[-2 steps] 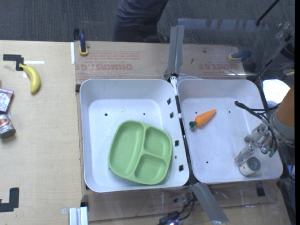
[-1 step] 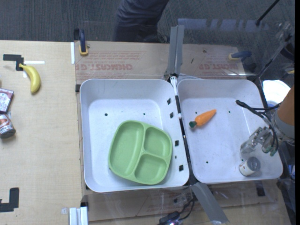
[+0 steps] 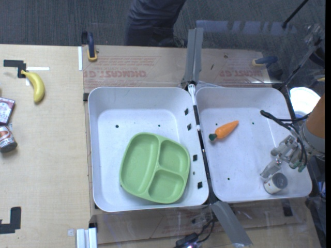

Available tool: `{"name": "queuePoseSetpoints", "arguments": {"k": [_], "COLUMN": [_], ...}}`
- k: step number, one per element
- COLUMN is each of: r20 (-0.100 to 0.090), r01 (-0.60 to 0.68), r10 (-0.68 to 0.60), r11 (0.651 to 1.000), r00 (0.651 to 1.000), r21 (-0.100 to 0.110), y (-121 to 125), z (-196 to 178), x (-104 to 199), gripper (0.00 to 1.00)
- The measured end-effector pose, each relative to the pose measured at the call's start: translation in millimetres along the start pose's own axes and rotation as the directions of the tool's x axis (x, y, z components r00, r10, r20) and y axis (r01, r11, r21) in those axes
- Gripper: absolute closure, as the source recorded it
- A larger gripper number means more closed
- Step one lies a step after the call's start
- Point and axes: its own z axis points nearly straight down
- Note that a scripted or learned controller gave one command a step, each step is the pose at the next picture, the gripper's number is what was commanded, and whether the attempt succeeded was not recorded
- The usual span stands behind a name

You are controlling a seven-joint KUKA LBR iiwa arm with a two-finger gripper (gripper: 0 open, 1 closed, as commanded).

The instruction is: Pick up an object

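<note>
An orange toy carrot [image 3: 225,129] with a green top lies in the right bin [image 3: 248,99], near its back left. My gripper [image 3: 274,174] hangs low over the right bin's front right corner, well to the right of the carrot and nearer the front. The arm comes in from the right edge with dark cables along it. A green divided plate [image 3: 155,167] lies in the left bin [image 3: 134,99], toward its front.
On the wooden bench left of the bins lie a yellow banana [image 3: 36,86] and some small packets and a can [image 3: 6,130] at the far left edge. A clamp [image 3: 89,46] sits at the back. The bins' shared wall [image 3: 196,138] runs between plate and carrot.
</note>
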Motion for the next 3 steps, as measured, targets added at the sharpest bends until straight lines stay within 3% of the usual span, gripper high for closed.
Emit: {"name": "queuePoseSetpoints", "arguments": {"k": [1, 2, 3], "r20": [0.004, 0.003, 0.004], "r01": [-0.058, 0.039, -0.394], "r10": [0.058, -0.039, 0.394], "r11": [0.998, 0.999, 0.919], "r00": [0.998, 0.999, 0.919], "r21": [0.000, 0.000, 0.000], "y": [46, 9, 40], "z": [-48, 6, -39], "x": [-53, -10, -46], "gripper": [0.00, 0.00, 0.00]}}
